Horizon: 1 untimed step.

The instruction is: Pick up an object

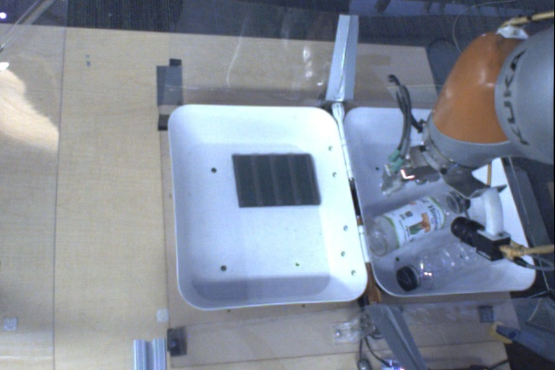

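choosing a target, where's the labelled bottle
The labelled bottle lies in the right bin, just under the gripper in the view, beside a clear bottle.

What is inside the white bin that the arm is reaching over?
A labelled bottle lies on its side, and nearer the front edge lies a clear bottle with a dark cap. The arm covers the far part of the bin, so anything beneath it is hidden.
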Tool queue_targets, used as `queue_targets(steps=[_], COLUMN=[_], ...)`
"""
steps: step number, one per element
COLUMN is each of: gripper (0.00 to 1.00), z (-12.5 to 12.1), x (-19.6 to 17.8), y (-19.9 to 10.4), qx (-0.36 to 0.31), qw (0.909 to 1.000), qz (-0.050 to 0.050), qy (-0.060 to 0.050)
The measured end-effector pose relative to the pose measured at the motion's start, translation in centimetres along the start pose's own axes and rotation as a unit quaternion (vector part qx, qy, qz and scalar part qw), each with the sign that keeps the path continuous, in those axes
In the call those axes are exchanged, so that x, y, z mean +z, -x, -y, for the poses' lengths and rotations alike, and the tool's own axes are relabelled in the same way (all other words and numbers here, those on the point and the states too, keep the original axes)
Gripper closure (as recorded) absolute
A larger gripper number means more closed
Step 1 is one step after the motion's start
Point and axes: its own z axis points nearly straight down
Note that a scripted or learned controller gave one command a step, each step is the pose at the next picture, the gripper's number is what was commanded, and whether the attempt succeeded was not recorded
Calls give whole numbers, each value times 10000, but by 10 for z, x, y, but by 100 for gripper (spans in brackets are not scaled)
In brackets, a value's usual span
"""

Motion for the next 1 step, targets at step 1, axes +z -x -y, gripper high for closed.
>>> queue_targets(steps=[1], gripper=[0], z=[0], x=[0], y=[0], qx=[-1], qw=[10000], qz=[0], qy=[-1])
